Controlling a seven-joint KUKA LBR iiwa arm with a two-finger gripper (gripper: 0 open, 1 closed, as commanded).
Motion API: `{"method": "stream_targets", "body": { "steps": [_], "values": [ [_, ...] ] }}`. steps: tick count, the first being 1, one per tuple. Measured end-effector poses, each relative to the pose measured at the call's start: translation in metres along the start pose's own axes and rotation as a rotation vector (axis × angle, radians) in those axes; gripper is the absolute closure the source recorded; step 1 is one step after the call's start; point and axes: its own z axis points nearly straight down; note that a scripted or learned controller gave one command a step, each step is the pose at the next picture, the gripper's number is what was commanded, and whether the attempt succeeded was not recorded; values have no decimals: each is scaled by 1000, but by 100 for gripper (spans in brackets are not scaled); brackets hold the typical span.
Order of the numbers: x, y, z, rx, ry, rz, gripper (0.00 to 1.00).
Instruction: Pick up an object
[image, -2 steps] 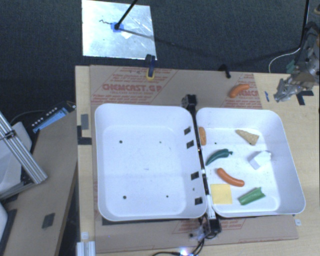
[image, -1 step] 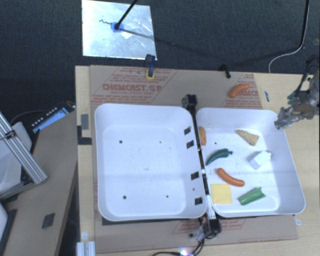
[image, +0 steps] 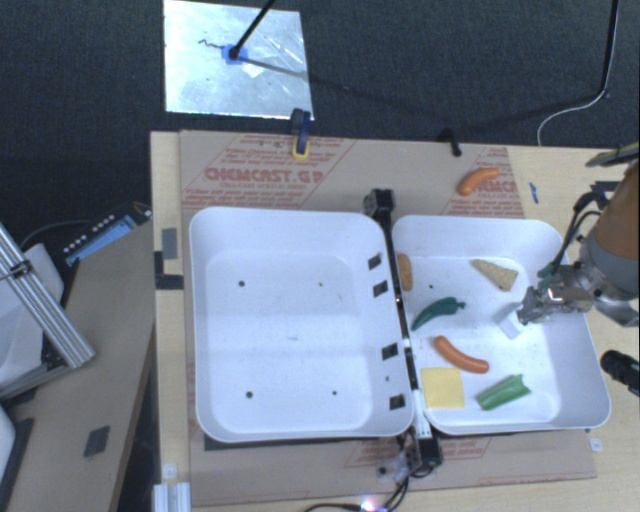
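Blurring claw (image: 527, 312) hides its grip

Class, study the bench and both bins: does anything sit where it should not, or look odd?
One thing stands out: an orange sausage lies on the cardboard sheet behind the right bin, outside both bins, while the other toy foods, like the second sausage, lie inside the right bin.

"CHEMCAST GP" on the cardboard sheet (image: 262, 168)

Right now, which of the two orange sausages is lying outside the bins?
The sausage on the cardboard beyond the right bin. The other sausage lies inside that bin, near the yellow square.
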Motion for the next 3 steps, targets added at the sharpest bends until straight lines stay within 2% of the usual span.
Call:
{"method": "stream_targets", "body": {
  "steps": [1,2,3],
  "values": [
    [1,-38,-58,-14,-5,1,100],
    [2,-36,-66,-14,-6,-3,100],
    [63,-36,-193,-24,-5,-11,100]
  ]
}}
